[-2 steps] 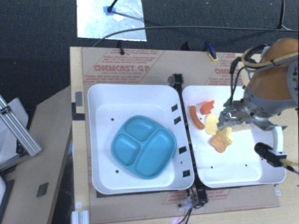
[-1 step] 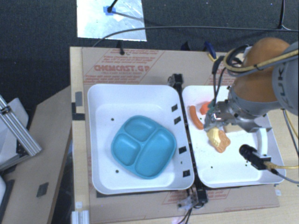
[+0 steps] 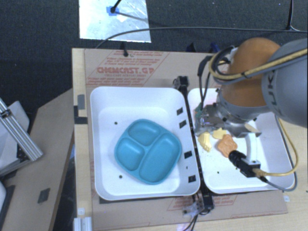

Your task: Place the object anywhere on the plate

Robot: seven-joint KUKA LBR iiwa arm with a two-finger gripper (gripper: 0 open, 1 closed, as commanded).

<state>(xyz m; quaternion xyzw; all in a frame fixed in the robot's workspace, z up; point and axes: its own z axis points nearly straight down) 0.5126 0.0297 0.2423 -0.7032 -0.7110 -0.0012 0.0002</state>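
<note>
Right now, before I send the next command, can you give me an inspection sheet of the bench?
Surface: two white bins side by side on a brown board; left bin, right bin.
Job's things: blue three-compartment plate lies in the left bin, nothing on it. Pale yellow piece and orange piece lie in the right bin near the divider.
Clutter: nothing seen.
Grippers: gripper sits low over the right bin, above the pieces; grasp cannot be judged.
Cables: yellow cable loops across the right bin; black cable arcs behind.
Surroundings: foil sheet on dark floor.
</note>
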